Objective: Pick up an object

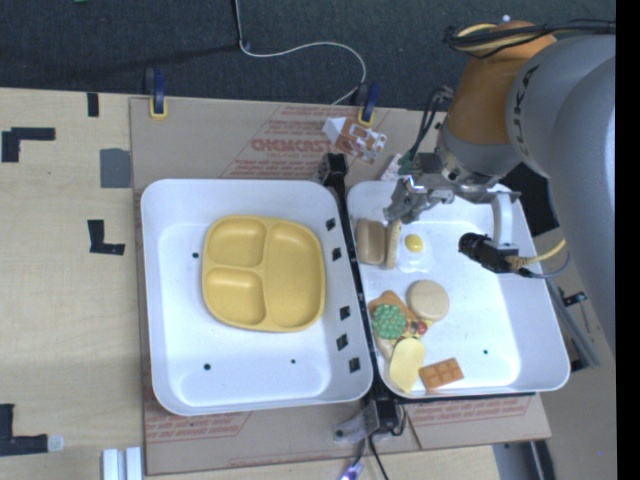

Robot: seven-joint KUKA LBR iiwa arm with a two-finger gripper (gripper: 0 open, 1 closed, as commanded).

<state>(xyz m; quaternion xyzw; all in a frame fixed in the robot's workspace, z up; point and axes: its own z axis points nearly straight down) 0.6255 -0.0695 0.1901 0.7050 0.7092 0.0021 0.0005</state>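
My gripper hangs over the far left corner of the right bin, just above a tan bread-like piece and a small yellow item. Nothing shows as held in it. Nearer the front of that bin lie a round beige cookie, a green bumpy piece on an orange slice, a pale yellow piece and an orange cracker. The arm's grey body and orange band cover the bin's far right part.
The left bin holds a yellow divided plate. A black divider runs between the bins. A small printed box sits behind them, and a white cable trails across the dark background.
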